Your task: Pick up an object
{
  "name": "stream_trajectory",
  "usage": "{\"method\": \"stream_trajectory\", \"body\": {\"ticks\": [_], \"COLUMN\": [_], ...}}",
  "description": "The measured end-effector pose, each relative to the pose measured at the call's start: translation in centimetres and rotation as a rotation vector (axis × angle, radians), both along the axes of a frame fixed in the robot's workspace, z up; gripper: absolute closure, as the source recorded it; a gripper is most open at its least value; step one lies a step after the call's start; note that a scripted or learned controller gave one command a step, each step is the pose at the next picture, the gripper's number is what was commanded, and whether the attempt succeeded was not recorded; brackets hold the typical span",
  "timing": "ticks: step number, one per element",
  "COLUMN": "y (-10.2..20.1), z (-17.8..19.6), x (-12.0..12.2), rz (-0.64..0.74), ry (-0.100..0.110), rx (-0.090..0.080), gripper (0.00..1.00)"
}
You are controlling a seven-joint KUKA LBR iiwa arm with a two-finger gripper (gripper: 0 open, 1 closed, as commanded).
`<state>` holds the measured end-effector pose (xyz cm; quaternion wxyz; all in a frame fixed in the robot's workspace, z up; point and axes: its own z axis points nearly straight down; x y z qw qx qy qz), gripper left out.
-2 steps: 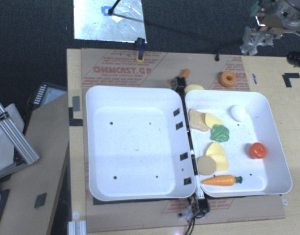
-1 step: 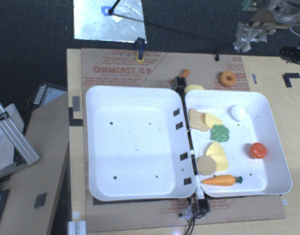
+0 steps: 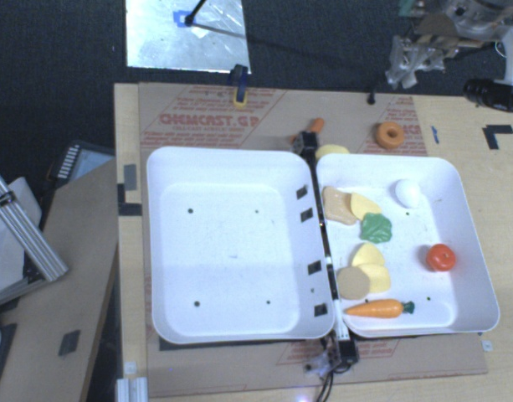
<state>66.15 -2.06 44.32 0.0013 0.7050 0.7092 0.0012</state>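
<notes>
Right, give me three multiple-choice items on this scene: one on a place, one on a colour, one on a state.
1. Where does the carrot lie?
A. right bin's near edge
B. left bin
C. on the cardboard

2. What colour is the round tomato?
A. blue
B. red
C. white

3. How does the gripper stand?
A. pressed into the left bin
B. raised beyond the bins, off the bench's far side
C. resting on the carrot

Answers: 1 A, it lies along the right bin near wall; 2 B, plainly red; 3 B, it hangs above dark floor.

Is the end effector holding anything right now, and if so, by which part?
Nothing is held. The end effector hangs above the bench's far edge, away from the right bin, where the carrot, tomato and egg lie untouched.
</notes>
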Motion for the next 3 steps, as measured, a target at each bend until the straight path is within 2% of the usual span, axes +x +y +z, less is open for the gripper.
{"method": "stream_trajectory", "body": {"ticks": [1, 2, 3], "y": [2.7, 4.1, 5.9], "z": [2.4, 3.4, 4.8], "x": [-1.4, -3.3, -6.0], "rz": [0.001, 0.0, 0.001], "ry": [-0.001, 0.0, 0.001], "rx": [0.001, 0.001, 0.001], "gripper": [1.0, 1.0, 1.0]}}
